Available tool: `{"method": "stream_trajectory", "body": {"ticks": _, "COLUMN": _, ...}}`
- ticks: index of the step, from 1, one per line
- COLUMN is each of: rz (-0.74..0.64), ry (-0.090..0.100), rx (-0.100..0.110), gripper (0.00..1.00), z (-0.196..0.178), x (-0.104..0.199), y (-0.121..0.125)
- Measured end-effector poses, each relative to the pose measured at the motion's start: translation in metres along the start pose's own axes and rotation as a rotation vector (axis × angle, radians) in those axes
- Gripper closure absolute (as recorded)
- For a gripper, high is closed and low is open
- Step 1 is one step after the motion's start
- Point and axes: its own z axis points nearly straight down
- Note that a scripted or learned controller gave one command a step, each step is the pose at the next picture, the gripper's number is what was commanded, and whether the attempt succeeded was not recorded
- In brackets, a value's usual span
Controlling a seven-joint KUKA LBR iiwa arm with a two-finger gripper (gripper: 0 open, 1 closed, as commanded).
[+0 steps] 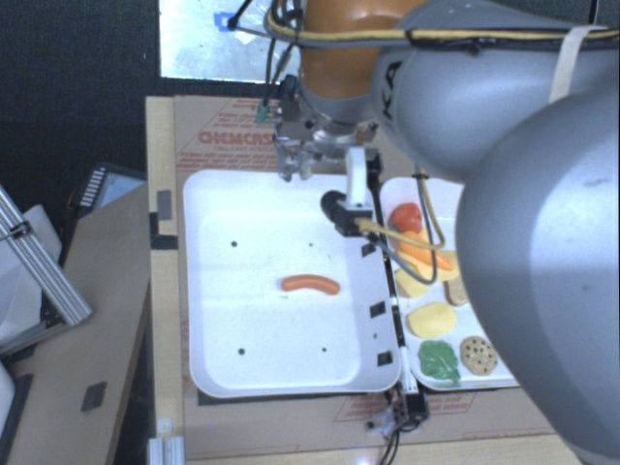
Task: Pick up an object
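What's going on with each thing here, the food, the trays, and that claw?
Sausage: lying flat, alone in the left tray, untouched.
Claw: hanging over the left tray's far edge, nothing visible in it.
Tomato: in the right tray, partly behind a cable.
Cookie: lying flat, near corner of the right tray.
Green leafy piece: lying beside the cookie.

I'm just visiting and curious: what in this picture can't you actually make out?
- Right white bin: mostly covered by the grey arm.
- Yellow and orange toy foods: half hidden, kinds unclear.
- Gripper: too dark to read.
- Small orange sausage in the left white bin: plain.
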Motion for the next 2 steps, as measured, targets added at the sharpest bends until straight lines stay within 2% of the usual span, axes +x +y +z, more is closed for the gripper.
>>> {"method": "stream_trajectory", "body": {"ticks": 1, "rz": 0.000, "ry": -0.008, "rx": 0.037, "gripper": 1.00, "z": 0.137, "x": -0.031, "y": -0.070}}
{"method": "stream_trajectory", "body": {"ticks": 2, "rz": -0.009, "ry": 0.003, "rx": 0.005, "gripper": 1.00, "z": 0.002, "x": 0.008, "y": -0.055}}
